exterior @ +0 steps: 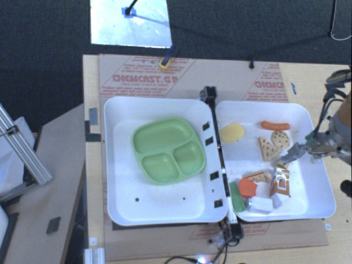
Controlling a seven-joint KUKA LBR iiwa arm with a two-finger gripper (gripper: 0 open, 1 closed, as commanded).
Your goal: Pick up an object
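Dark blue carpet runs all around the desk (93,164), which has a sheet of cardboard with red lettering (146,78) under two shallow white bins sitting side by side. Left bin (118,202) carries a light green divided plate (168,150) with three compartments, sitting about dead center. Right bin (319,197) has all the toy food: a yellow lemon-ish blob (232,132) at roughly 10 o'clock, a reddish-orange sausage (275,126) up at 12 o'clock, a tan cookie with dark specks (280,140) just below it, and a wedge of pizza or waffle (267,148) right beside the cookie. Down toward 6 o'clock there's a cluster: an orange and white box with lettering (280,181), tilted up on its end, a slice thing with an orange block (252,185), a green piece (236,197) against the divider, and a white block (260,204). The arm (336,142) comes in from 3 o'clock, and its gripper (291,153) hangs low over the middle of the right bin, right above the top of the orange and white box and near the wedge. Honestly can't tell how the gripper is set from this angle, too blurry and small, and nothing visibly sits in it.
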